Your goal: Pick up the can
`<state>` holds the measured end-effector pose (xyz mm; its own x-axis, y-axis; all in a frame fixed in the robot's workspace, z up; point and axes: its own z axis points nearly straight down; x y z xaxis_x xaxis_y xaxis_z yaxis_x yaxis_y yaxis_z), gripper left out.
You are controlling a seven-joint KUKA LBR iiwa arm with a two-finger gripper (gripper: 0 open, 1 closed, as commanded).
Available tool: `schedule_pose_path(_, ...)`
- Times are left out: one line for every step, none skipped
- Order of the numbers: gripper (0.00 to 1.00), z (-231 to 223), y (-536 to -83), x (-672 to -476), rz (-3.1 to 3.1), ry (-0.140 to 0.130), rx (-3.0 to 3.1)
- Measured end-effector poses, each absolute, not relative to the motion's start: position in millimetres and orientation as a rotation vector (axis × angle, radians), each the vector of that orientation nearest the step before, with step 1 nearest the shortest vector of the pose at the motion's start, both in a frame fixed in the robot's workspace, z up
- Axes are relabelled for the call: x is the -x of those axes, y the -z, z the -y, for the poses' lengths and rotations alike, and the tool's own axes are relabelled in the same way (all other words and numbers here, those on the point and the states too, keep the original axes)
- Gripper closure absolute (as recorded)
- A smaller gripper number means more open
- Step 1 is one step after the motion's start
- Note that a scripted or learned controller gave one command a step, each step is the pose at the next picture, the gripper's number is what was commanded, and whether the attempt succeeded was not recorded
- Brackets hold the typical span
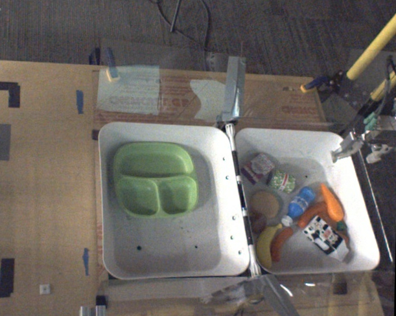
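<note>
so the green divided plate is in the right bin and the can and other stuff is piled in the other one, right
Not quite: the camera view shows the green divided plate in the left bin. The can and the other items are piled in the right bin.

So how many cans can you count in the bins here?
1: the can sits in the right bin, near its middle, between a pink packet and a blue bottle. Others could be hidden under the pile.

Green divided plate (pixel 156 178) in left bin (pixel 110 248)
</note>
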<state>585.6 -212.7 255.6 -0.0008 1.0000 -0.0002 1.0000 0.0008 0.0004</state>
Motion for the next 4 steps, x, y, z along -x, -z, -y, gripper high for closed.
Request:
schedule_pose_path(0.00, 163.5, -145.3, -561.1, -2.229, 0.000, -2.214)
schedule_pose_path(0.00, 135.9, -116.4, -634.7, -2.230, -0.020, -2.178)
schedule_pose_path(0.00, 115.6, -85.5, -629.6, -1.820, -0.002, -2.559)
schedule_pose_path(1.00, 115.1, -97.6, -631.2, -1.821, -0.004, -2.553)
